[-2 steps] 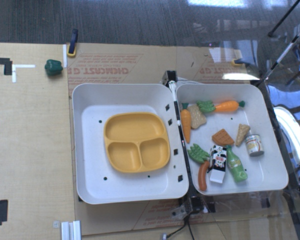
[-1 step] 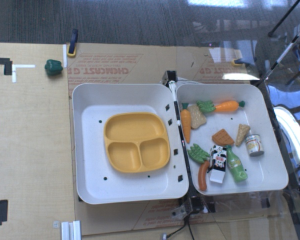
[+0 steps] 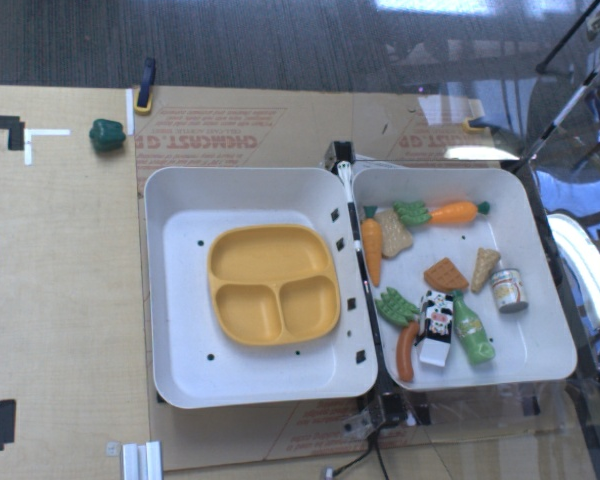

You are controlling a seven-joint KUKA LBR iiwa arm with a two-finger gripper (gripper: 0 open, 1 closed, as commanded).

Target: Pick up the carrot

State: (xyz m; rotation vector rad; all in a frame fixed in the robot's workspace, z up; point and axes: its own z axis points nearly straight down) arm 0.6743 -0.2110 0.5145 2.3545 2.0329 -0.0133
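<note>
Carrots number two, both in the right bin (image 3: 546, 268). One carrot (image 3: 454, 212) lies crosswise near the far wall, its leafy green top (image 3: 412, 211) pointing toward the left bin (image 3: 162, 298). The other carrot (image 3: 371, 252) lies lengthwise against the right bin's left wall, with its green end toward the far side. A tan bread slice (image 3: 396, 237) sits between the two, touching the second carrot and just beside the first one's leaves.

Nearer the middle of that bin lie a brown wedge (image 3: 445, 274), a pale cone (image 3: 485, 266) and a small can (image 3: 508, 291). At the near side, a cow-print carton (image 3: 436, 330) lies between a green bottle (image 3: 473, 334) and a red sausage (image 3: 407, 352), with a green leafy piece (image 3: 394, 307) just above the sausage.

The left bin holds a yellow divided plate (image 3: 275, 283), roughly centred. On the bench to the far left sits a small green object (image 3: 107, 135), well apart from both bins.

How the jaws stand cannot be told.
</note>
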